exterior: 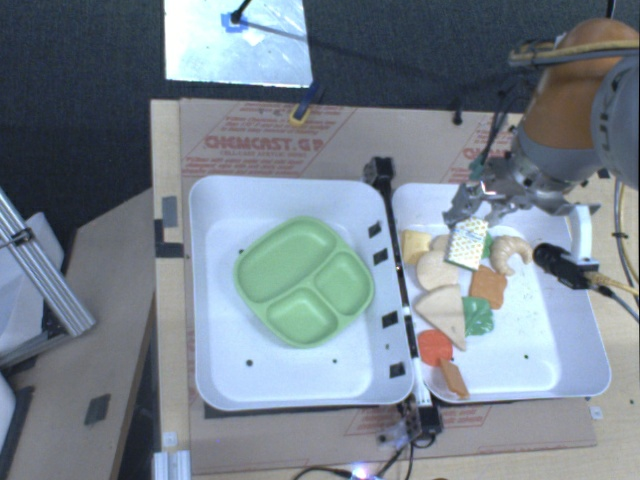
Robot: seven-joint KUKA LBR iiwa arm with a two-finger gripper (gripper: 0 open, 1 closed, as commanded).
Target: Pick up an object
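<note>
The right bin [560, 368] holds a heap of toy foods: a yellow piece [415, 243], a pale round piece [437, 268], a croissant [511, 253], an orange block [488, 286], a green piece [478, 316], a beige wedge [442, 310], a red piece [435, 346] and an orange stick [453, 378]. My gripper [482, 208] hangs over the back of this heap. A pale dotted cracker [467, 244] hangs tilted from its fingertips, with its top edge pinched between them, above the other foods.
In the left bin [220, 368] lies a green divided plate [303, 281]. A black divider [395, 268] with clips runs between the bins. A black fitting with a cable [562, 265] sticks out over the right bin's right side.
</note>
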